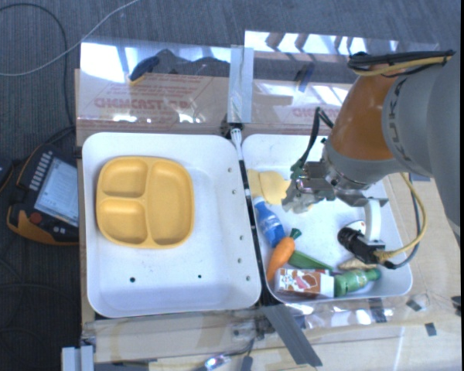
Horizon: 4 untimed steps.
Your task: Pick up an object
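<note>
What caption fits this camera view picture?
Robot gripper hovers over toys in the right bin; yellow plate sits in the left.

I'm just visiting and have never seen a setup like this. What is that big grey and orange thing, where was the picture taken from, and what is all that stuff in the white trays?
That is a robot arm, reaching in from the right. One camera fixed above the bench looks down at a slant. Its gripper hangs over the right bin, near a pale yellow item; I can't tell whether it grips anything. That bin also has a blue bottle, a toy carrot, a small carton and a green bottle. The left bin has a yellow divided plate.
</note>
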### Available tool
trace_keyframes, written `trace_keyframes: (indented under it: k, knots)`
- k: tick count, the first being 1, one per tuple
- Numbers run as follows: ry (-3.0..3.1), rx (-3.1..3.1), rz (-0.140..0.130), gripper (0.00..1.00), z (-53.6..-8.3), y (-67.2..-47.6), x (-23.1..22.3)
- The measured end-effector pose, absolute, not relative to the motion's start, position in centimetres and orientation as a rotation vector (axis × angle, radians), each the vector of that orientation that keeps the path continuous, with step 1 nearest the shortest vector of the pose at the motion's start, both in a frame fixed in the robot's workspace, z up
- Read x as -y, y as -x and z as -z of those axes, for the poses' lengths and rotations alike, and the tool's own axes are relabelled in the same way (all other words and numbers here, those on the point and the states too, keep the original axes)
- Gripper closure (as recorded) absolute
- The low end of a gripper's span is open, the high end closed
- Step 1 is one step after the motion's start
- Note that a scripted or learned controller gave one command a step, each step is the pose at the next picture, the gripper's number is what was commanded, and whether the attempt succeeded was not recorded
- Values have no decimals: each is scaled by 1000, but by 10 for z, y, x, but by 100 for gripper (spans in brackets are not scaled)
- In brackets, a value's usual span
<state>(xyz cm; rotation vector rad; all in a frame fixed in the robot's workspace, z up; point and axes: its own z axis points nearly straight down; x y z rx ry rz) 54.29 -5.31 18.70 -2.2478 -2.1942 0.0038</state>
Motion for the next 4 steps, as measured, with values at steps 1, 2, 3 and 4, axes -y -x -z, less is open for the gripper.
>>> trace_keyframes:
  k: [1,2,3,4]
  knots:
    - [2156,2286,-6,100,-213,-506,62]
    - [1896,2508,-4,100,-291,-505,126]
    - [1948,2463,-2,100,-237,-484,74]
    - [1723,2624,-3,100,-189,-511,25]
